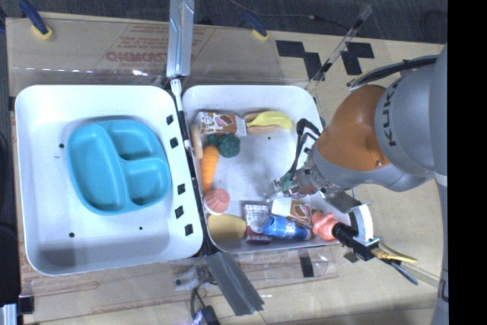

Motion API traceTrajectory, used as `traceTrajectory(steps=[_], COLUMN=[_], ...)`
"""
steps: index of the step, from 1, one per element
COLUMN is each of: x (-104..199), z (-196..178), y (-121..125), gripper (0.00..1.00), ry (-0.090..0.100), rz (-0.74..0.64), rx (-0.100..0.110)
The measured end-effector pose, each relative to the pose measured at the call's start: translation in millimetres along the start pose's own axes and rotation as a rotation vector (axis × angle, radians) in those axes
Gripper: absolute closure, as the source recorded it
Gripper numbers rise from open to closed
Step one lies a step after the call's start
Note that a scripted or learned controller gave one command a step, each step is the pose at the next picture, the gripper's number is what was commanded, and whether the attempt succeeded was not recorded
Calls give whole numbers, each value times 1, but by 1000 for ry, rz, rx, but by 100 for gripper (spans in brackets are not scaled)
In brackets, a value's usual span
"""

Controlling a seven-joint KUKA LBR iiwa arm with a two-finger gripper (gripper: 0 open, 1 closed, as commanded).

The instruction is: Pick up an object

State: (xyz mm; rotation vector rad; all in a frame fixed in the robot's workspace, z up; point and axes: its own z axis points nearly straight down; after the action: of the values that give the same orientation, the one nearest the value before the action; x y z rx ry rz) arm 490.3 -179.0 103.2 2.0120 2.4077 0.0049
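The right bin (251,97) holds several small items. A yellow banana (270,119) and a brown snack packet (216,122) lie along its far wall. A green broccoli piece (227,145), an orange carrot (209,166) and a pink round piece (218,201) sit by its left wall. Along the near wall are a pale yellow piece (226,227), a dark packet (255,215), a blue bottle (288,228), a white-and-red packet (294,207) and a salmon-coloured piece (323,224). My gripper (290,183) hangs low at the bin's right side, just above the white-and-red packet.
The left bin (46,240) holds a blue divided tray (120,164). A metal bar (180,34) stands at the far end of the divider between the bins. The arm's orange band (354,137) overhangs the right bin's right wall. Bare floor shows in the right bin's middle (255,167).
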Motion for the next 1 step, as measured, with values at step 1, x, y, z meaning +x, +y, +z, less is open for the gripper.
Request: traceTrajectory(steps=[1], x=[0], z=[0], y=[0], gripper=[0], ry=[0], rz=[0], rx=[0])
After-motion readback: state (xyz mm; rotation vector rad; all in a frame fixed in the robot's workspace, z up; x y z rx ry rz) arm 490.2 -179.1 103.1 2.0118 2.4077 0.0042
